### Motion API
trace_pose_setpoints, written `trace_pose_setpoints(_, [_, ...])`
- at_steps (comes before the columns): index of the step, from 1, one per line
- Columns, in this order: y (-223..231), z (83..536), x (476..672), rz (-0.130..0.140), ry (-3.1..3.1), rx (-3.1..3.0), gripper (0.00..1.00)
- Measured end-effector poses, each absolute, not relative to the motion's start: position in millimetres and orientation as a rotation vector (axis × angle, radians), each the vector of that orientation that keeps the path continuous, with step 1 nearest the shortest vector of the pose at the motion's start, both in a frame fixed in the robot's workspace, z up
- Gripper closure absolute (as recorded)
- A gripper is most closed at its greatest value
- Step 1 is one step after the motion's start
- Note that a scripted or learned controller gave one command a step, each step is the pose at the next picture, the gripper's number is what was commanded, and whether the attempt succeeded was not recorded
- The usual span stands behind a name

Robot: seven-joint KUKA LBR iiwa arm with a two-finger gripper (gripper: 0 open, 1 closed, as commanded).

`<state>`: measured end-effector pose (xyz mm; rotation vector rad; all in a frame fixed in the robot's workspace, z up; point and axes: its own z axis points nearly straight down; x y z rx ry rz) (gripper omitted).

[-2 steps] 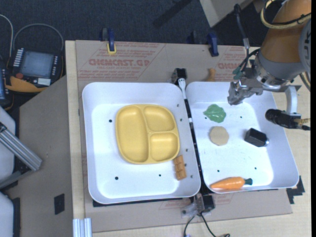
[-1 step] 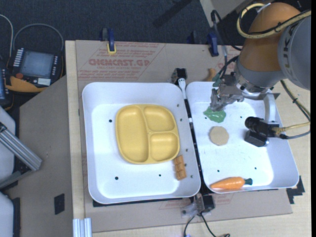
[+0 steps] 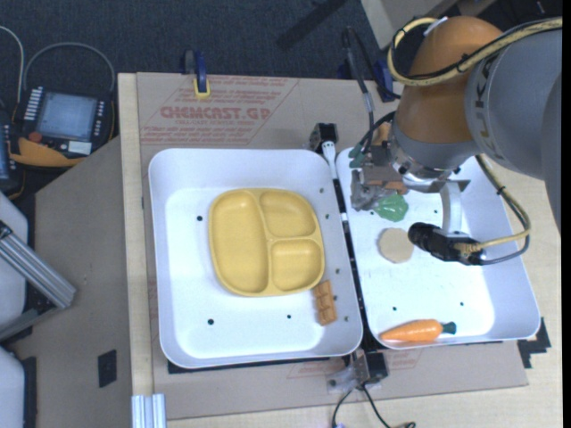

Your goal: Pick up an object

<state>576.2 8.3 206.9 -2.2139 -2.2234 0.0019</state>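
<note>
A: Where's the gripper [image 3: 370,188]?

B: Low over the right bin [image 3: 500,315], at its back-left corner, close to the divider. Arm [image 3: 464,69] comes in from the right and covers most of the bin's back half.

A: Holding anything?

B: Can't tell. The tool end is a dark cluster seen from above; can't make out whether it has anything.

A: Candidates in that bin?

B: Three. Green piece [image 3: 393,209] just beside the gripper, on its front-right side, looks touching or nearly so. Tan disc [image 3: 396,245] a bit further toward the front. Carrot [image 3: 416,331] well apart, lying along the front wall.

A: So green piece is the target?

B: My guess, from proximity alone. The gripper sits over the bin floor next to it, not squarely on top, so a close there could miss or clip the edge.

A: Left bin [image 3: 174,266]?

B: Yellow tray [image 3: 265,240], three compartments, roughly centred. Small brown piece [image 3: 325,302] off its front-right corner, on the bin floor. Neither is near the gripper.

A: Why that corner?

B: Judgement: the program picks grasp points where objects are, and two of three cluster at back-left. Wall is near, so little room on that side.
</note>
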Motion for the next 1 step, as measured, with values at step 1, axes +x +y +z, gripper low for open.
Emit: trace_pose_setpoints(1, [61.4,202.6,559.2,0.002,-2.224,-2.214,1.0])
